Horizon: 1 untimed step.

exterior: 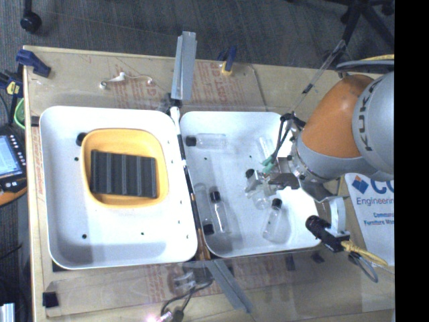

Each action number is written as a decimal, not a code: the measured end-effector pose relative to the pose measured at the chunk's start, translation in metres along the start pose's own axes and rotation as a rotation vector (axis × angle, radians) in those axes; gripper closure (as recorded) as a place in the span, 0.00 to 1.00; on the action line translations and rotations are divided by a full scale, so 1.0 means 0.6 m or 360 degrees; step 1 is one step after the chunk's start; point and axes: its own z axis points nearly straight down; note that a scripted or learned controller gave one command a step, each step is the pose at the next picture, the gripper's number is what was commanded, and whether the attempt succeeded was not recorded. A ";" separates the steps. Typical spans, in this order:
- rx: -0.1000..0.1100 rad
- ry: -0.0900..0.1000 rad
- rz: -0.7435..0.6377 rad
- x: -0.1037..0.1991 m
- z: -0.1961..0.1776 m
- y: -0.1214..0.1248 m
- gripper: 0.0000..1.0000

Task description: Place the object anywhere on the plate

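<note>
Two shallow white bins side by side on wooden desk [281, 294]. Left bin [60, 227]: yellow rounded-square plate [124, 143] with dark ribbed insert, centred. Right bin [228, 123]: several clear plastic vials with black caps, scattered. One vial [206, 140] at 11 o'clock in that bin, another [216, 210] at 7 o'clock, a third [274, 221] at 5 o'clock. Tool [261, 180] low over right bin at 3 o'clock, among vials; tool state cannot be told. Nothing resting on plate.
</note>
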 end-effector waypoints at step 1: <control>-0.0005 -0.0004 -0.0332 0.102 -0.063 0.063 1.00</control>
